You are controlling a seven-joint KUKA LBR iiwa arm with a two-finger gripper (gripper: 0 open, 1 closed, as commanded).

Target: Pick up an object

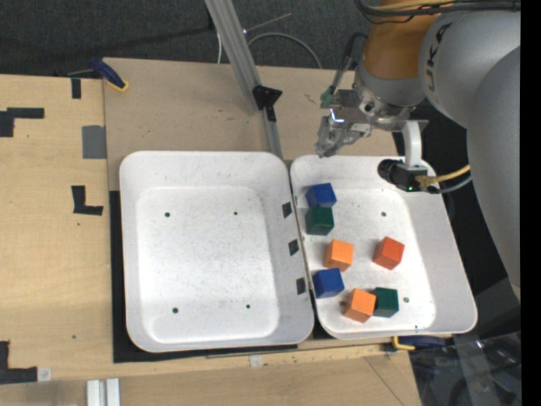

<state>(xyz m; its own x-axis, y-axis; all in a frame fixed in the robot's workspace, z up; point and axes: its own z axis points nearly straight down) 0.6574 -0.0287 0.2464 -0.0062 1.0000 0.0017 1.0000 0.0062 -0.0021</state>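
Up front, closest to the camera, sit the orange cube point(361, 304) and dark green cube point(386, 301), touching each other in the right bin point(439, 252), with a blue cube point(329, 282) just beside them. Further back there's another orange cube point(341, 253), a red-orange cube point(389, 252) standing on its own, then a green cube point(319, 220) pressed against a second blue cube point(320, 195). The gripper point(331, 139) hovers over the bin's far rim, nothing between its fingers; honestly can't tell if they're spread or pressed together. The left bin point(135, 227) on the desk point(51, 252) isn't involved. My take: go for the red-orange cube since it's got room all around, come straight down, and square the fingers to its flat faces.
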